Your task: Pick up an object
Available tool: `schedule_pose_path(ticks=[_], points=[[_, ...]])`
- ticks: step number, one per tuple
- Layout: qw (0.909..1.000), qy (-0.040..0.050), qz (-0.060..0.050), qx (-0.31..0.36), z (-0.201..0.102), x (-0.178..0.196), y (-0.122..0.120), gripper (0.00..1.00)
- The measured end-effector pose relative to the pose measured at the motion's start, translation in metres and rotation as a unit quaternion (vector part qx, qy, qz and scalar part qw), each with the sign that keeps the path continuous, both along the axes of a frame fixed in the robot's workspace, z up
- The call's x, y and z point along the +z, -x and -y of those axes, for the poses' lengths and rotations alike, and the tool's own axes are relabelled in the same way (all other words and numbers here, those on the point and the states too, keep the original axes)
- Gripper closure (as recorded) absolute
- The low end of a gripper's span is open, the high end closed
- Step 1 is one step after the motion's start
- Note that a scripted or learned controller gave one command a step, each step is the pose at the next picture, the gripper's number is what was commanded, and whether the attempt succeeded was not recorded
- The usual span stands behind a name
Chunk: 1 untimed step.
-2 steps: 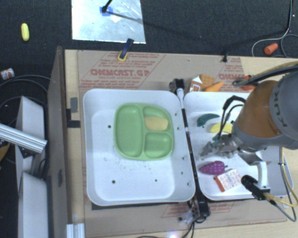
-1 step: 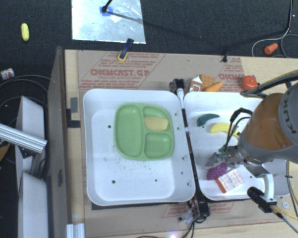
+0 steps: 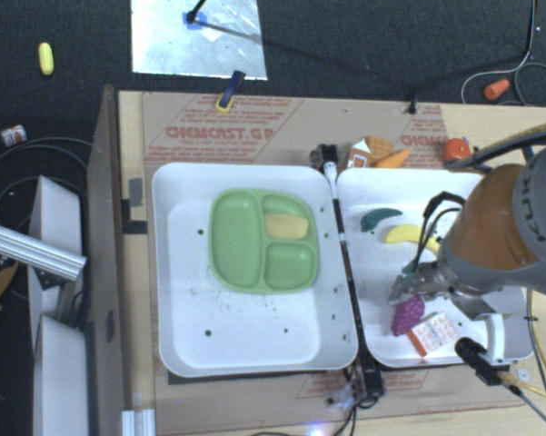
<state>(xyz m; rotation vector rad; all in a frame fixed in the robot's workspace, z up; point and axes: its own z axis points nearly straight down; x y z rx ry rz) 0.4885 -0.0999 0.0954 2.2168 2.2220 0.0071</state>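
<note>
My gripper (image 3: 407,289) hangs low over the right bin (image 3: 372,334), right above a purple bunch of grapes (image 3: 406,317) that lies on the bin floor. An orange-and-white packet (image 3: 433,333) rests just right of the grapes. Further back in the same bin lie a yellow banana (image 3: 405,234) and a dark teal piece (image 3: 379,217). The arm's grey and orange body covers the bin's right half. Nothing shows between the gripper and the grapes but a small gap.
The left bin (image 3: 191,334) holds a green divided plate (image 3: 262,240) with a yellow item (image 3: 286,226) in its upper right compartment. A carrot (image 3: 392,159), a small carton (image 3: 360,160) and an orange ball (image 3: 457,149) lie on the cardboard behind the right bin.
</note>
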Motion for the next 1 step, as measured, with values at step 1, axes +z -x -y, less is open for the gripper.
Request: schedule_pose_path(ticks=[1], points=[[1.0,0.0011,0.002,0.003,-0.059,0.1116,-0.0492,1.0]])
